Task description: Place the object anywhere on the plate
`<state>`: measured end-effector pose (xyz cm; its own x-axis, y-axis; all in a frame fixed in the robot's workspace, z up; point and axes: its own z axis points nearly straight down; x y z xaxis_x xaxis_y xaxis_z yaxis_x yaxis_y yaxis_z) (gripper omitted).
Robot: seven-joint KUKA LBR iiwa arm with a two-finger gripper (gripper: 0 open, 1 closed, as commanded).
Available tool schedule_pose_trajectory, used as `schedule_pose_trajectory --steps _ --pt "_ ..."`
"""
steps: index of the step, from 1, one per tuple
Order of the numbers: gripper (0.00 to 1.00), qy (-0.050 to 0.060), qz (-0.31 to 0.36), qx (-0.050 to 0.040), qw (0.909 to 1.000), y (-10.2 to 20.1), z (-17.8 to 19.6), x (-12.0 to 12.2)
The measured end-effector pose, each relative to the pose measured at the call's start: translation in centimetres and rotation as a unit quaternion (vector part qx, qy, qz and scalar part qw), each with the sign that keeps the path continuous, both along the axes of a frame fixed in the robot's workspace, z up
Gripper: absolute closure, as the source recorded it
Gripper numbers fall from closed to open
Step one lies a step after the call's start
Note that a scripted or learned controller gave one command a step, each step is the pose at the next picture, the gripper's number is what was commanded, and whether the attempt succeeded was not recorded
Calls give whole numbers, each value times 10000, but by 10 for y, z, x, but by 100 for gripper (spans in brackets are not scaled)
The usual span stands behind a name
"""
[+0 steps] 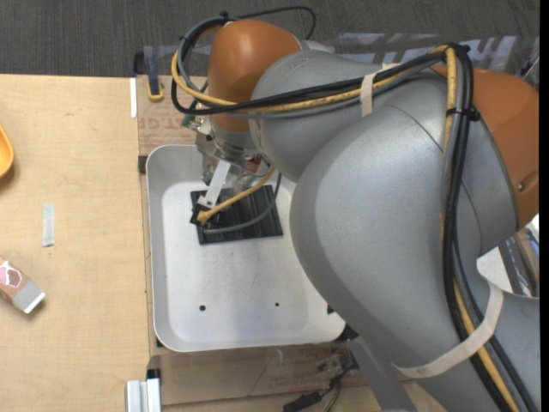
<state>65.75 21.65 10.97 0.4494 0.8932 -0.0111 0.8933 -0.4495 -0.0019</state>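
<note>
A flat black ribbed rectangle (249, 219) lies in the upper middle of the white bin (176, 316). My gripper (225, 168) hangs below the orange wrist band, right above the rectangle's upper left corner and close to the bin's far wall. The wrist and cables hide its tips, and nothing shows between them. An orange curved rim (3, 154), perhaps the plate, pokes in at the left edge of the wooden bench.
My large grey arm covers the whole right half of the view and the bin's right side. On the wooden bench to the left lie a small grey strip (48, 226) and a white-and-brown packet (19, 287). A blue clamp (153, 84) stands behind the bin.
</note>
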Motion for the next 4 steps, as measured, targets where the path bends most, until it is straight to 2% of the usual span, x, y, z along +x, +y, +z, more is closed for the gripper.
schedule_pose_trajectory --steps 1,2,3,4 --pt "100 -18 1490 39 9888 14 57 0" --pt "0 -18 1491 39 9888 14 57 0" --pt "0 -25 -221 31 9997 11 117 2" --pt "0 -21 -1605 32 9870 10 11 1"
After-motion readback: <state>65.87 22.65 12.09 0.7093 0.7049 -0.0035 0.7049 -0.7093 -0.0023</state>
